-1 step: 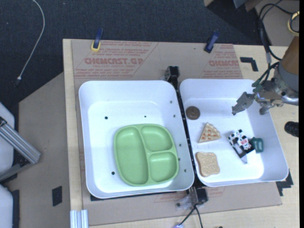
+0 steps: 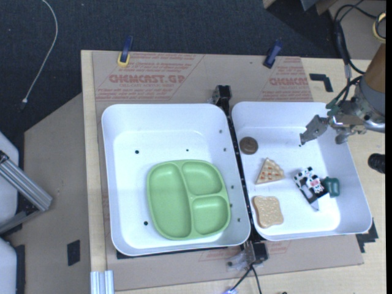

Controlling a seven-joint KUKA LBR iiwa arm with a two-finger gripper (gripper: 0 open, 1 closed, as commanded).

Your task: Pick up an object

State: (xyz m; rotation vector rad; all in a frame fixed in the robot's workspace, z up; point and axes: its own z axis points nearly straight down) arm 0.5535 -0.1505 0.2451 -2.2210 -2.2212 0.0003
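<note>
The gripper is in the right part of the frame, above the upper right area of the right bin. Its two grey fingers are spread apart, released, one pointing down-left toward the bin's middle and the other hanging lower right near the bin's right wall. Nothing lies between them and they touch none of the objects. The arm enters from the right edge, grey wrist visible with cables behind it.

Contents of the right bin: a round brown disc near the upper left corner, close to the divider between the bins; a triangular pizza-slice toy below and right of it; a toast-slice toy near the lower left of the bin; a small black-and-white item with a green end in the centre-right, well below the gripper. All four lie flat and apart from one another. The black-and-white item is the nearest to the fingers; open white floor separates them.

The left bin holds a green three-compartment plate, lying in its lower middle.

Surroundings: both bins rest on a printed cardboard sheet. A yellow-and-blue clamp and a blue clamp hold its upper edge. A black clip joins the bins at the top.
</note>
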